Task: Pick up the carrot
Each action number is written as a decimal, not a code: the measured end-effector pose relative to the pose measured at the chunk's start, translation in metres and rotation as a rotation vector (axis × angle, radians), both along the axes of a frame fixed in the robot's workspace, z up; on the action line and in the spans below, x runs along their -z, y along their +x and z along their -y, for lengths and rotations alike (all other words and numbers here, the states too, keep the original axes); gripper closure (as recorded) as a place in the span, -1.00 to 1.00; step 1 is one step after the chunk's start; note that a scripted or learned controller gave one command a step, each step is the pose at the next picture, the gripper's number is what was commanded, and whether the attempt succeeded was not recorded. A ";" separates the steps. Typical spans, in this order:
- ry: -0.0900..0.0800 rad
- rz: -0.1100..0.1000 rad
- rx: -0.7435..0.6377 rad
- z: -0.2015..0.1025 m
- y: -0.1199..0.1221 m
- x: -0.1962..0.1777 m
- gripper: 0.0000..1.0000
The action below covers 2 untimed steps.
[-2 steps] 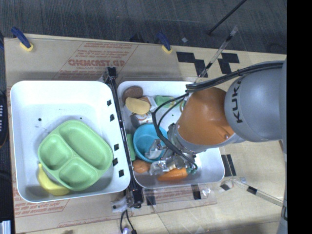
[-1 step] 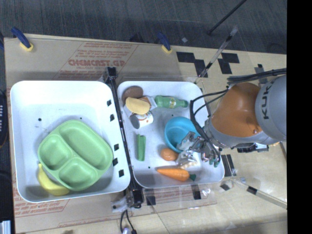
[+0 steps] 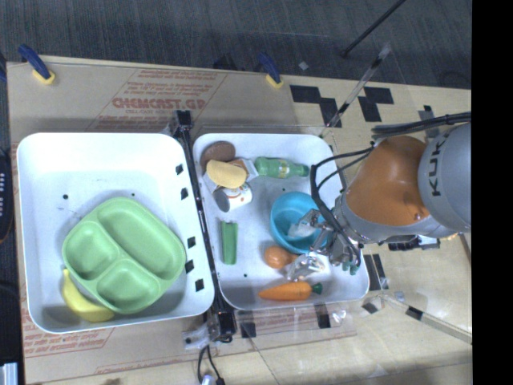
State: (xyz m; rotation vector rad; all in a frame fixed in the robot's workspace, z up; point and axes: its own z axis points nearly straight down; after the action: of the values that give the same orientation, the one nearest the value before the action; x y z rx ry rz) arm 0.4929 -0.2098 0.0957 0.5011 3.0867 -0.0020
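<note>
Surface: brown board (image 3: 160, 95) carrying 2 shallow white bins side by side, the left bin (image 3: 48, 159) and the right bin (image 3: 317, 147).
Carrot: orange carrot (image 3: 285, 293) lying flat in the right bin, close along its near wall, green end pointing toward the arm's side.
Neighbours: an orange ball (image 3: 277, 257) just behind the carrot, a blue bowl (image 3: 290, 215) farther back, a green stick (image 3: 229, 242) to its left.
Handling (judged): likely a light, stiff toy; smooth, tapered skin may slip; not fragile.
Where to grip (judged): across the thick middle, fingers astride the long axis; the near wall leaves little room on that side.
Tool: tool (image 3: 309, 265) low in the right bin, just above the carrot's green end.
Tool state: cannot tell; the tip is a blur of metal, and nothing is seen held.
</note>
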 end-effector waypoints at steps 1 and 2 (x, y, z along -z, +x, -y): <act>0.005 -0.014 0.214 -0.031 0.017 -0.016 -1.00; 0.001 -0.003 -0.031 -0.040 -0.011 0.001 -1.00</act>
State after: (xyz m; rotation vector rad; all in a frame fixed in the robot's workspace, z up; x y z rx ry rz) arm 0.4814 -0.1700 0.0944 0.4535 3.0973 -0.0015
